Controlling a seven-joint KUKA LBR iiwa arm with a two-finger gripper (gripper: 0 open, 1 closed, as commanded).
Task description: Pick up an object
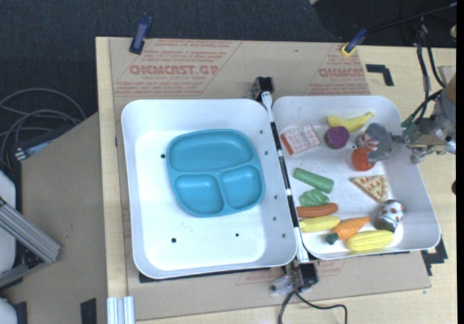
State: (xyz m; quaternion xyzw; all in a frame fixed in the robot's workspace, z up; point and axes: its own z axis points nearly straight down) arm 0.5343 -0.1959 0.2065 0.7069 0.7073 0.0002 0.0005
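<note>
I am looking down on two white bins on a desk. My gripper (pixel 373 143) is hanging low in the right bin (pixel 420 199), reaching in from three o'clock; I cannot tell its state. A round, smooth red tomato (pixel 362 160) is sitting just beside it, toward seven o'clock, the nearest thing to take. A purple ball (pixel 336 137) is lying toward nine o'clock, a curved yellow banana (pixel 349 121) toward ten. A flat pizza slice (pixel 371 187) is lying toward six. The left bin (pixel 145 170) is holding a glossy blue divided plate (pixel 214 170).
</note>
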